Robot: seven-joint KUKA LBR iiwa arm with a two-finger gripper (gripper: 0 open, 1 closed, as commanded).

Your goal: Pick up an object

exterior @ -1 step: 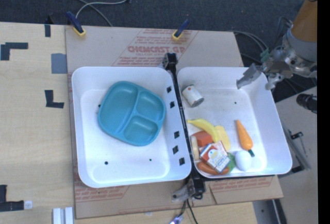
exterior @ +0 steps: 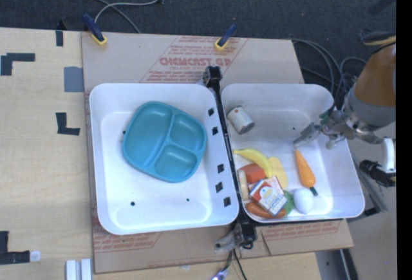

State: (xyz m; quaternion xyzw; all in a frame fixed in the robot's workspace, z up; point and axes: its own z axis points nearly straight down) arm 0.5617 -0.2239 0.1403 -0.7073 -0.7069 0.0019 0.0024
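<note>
Pick not yet made: the arm's claw [exterior: 313,132], prongs seemingly apart and holding nothing, hangs over the right white plastic bin [exterior: 270,93], near the orange toy carrot [exterior: 304,169], which lies unlifted on the bin floor with the other toys.

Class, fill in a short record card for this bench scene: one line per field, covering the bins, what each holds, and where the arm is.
Left bin: holds a blue divided plate, lying flat
Right bin: holds a small grey can on its side near the top, a carrot, a banana, a white egg and a small printed carton
Clutter: most toys are piled at the near edge of the right bin
Gripper: over the right bin's right side, above the carrot, holding nothing visible
Under bins: a cardboard sheet
</note>
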